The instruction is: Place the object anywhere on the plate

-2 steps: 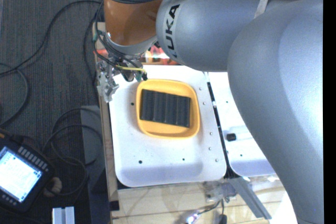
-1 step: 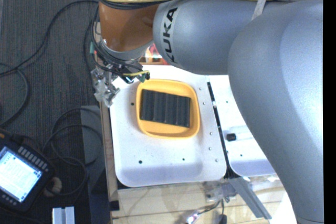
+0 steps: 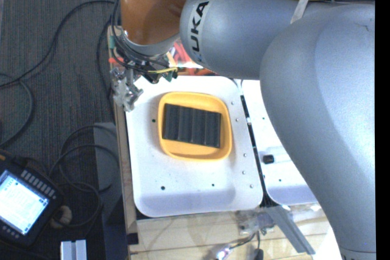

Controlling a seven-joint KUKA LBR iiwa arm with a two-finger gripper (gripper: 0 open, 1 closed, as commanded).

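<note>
A yellow plate (image 3: 226, 131) with rounded corners lies in the upper middle of the left white bin (image 3: 183, 186). A dark grey ridged rectangular object (image 3: 192, 125) lies flat on the plate and covers most of its centre. My gripper (image 3: 125, 93) hangs over the left bin's upper left corner, at the bin's rim, to the left of the plate and apart from it. Nothing shows in its grasp. The orange band and grey arm stretch across the top of the view and hide the back of both bins.
The right white bin (image 3: 286, 186) is mostly covered by the arm; a small black item (image 3: 267, 159) lies near its left wall. A teach pendant (image 3: 21, 201) and cables lie on the floor at the left.
</note>
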